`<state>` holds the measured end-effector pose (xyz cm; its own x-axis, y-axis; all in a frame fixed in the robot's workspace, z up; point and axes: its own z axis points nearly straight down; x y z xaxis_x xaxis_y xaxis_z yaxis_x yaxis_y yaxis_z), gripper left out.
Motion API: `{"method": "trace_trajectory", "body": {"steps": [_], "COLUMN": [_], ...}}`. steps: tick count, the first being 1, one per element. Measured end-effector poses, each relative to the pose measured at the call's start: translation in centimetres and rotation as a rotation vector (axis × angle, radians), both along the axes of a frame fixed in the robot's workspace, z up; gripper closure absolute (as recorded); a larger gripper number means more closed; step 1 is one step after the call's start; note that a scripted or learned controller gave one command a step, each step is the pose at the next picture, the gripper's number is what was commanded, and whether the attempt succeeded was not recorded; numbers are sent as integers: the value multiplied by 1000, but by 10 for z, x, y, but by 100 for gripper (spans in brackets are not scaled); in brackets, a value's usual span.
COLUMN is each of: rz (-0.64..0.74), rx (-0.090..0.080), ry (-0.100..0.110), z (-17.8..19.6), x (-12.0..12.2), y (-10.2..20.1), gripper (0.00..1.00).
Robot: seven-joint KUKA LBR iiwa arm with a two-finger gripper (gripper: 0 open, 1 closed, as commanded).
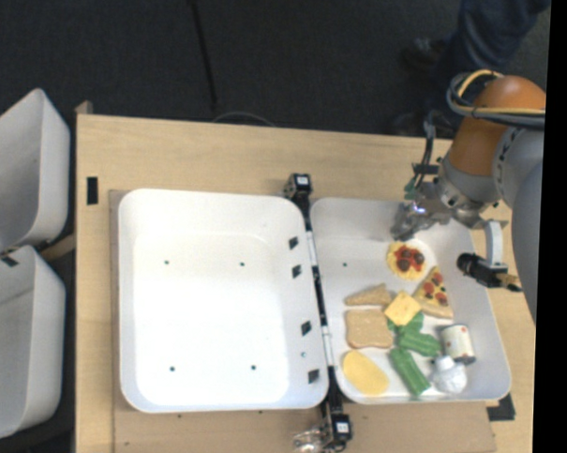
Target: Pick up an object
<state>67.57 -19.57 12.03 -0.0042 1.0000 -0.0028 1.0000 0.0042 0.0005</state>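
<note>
Jaws (408, 220) hover above round yellow, red-topped toy pizza (408, 259)

- round pizza toy (408, 259), red toppings, flat, right bin's upper part
- pizza slice (434, 291) just beside it
- bread slice (367, 328), yellow disc (364, 373) near front

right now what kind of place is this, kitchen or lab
Most likely a robot lab, not a kitchen: a robot arm reaches over two white bins on a wooden bench, and the food looks like toy food, heaped in the right bin.
</note>
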Motion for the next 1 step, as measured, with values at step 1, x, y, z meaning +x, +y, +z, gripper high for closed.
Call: {"method": "trace_trajectory", "body": {"steps": [1], "rz": [-1], "rx": [-1], "ry": [-6], "z": [-11], "x": [-50], "y": [-22], "gripper": [100]}}
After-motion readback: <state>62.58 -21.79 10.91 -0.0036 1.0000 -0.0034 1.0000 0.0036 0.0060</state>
